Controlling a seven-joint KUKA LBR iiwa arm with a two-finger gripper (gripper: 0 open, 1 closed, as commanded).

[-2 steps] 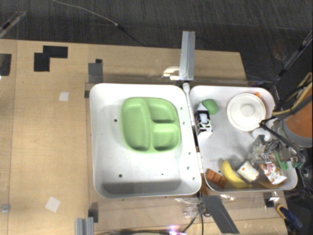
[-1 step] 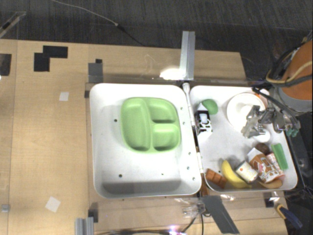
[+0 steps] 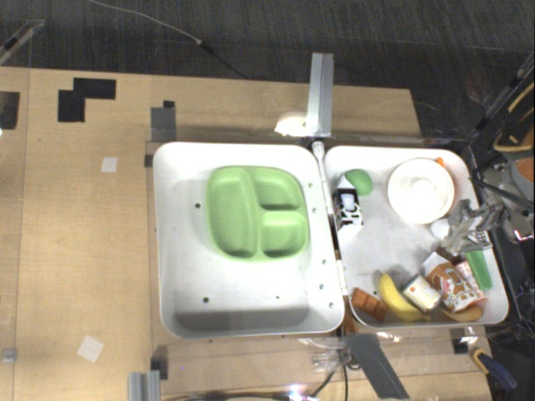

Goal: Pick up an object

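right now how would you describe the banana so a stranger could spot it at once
Look in the right bin, along its near edge. The banana lies there between a brown block and a small white box. It is the only yellow, curved thing in that cluster.

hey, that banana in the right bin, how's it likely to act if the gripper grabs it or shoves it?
The banana looks curved and smooth, so it may pivot or slip between the fingers. It lies crowded against a small carton and a brown block, so a push would probably shift those too. It is probably light.

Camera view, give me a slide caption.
Green divided tray in left bin; gripper over right bin beside banana and white bowl.
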